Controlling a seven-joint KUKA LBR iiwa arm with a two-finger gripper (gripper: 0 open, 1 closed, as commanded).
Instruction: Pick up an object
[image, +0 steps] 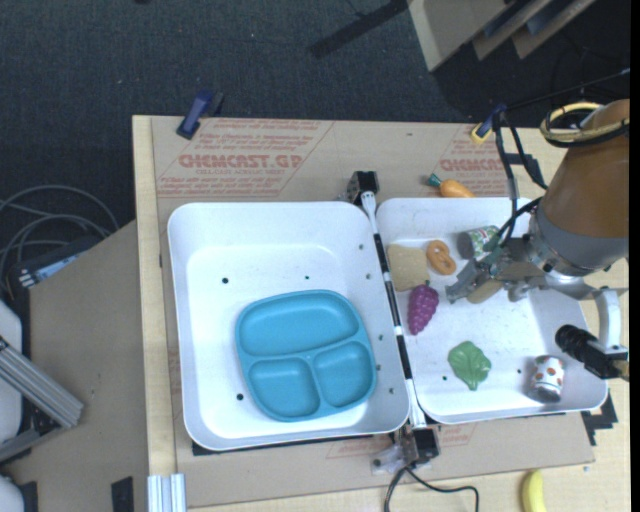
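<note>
The right bin (500, 395) holds a purple grape bunch (422, 306), a green leafy piece (469, 362), an orange ring-shaped piece (440, 257), a tan slice (405, 266), a green-labelled can (480, 241) and a small white and red object (546, 374). My gripper (474, 283) hangs low over the middle of this bin. It is just right of the grapes and the orange ring and just below the can. The arm's grey and orange wrist (590, 200) covers the bin's right part.
The left bin (200, 250) carries a blue divided plate (303, 352). On the bench outside the bins lie an orange carrot-like piece (455, 187) behind the right bin, a blue clip (200, 113) at the back left and a yellow object (533, 490) at the front right.
</note>
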